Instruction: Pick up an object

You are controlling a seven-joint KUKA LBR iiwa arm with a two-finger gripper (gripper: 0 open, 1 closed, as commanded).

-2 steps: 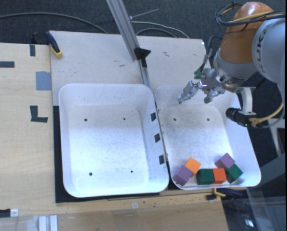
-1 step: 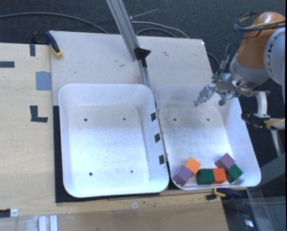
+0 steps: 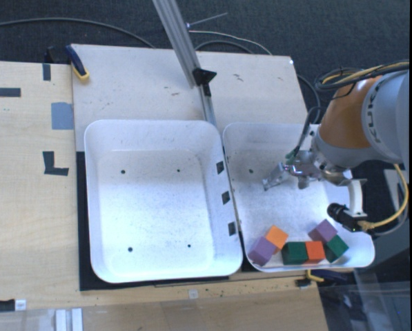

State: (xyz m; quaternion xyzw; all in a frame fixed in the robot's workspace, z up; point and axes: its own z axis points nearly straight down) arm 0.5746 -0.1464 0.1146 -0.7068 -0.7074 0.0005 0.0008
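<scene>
Several small blocks lie along the front edge of the right bin [image 3: 261, 143]: a purple block [image 3: 261, 251], an orange block [image 3: 277, 237], a green block [image 3: 295, 253], a red-orange block [image 3: 315, 251], a second purple block [image 3: 323, 231] and a second green block [image 3: 337, 247]. My gripper [image 3: 278, 174] hangs over the middle of the right bin, well behind the blocks. It is open, with one finger [image 3: 268, 183] pointing down-left and nothing between the two. The grey arm with its orange band [image 3: 344, 123] comes in from the right.
The left bin [image 3: 95, 185] sits beside the right one, with a shared raised rim between them. A slanted metal post [image 3: 181, 36] rises at the back, ending near the bins' junction. Cables trail by the right bin's right edge.
</scene>
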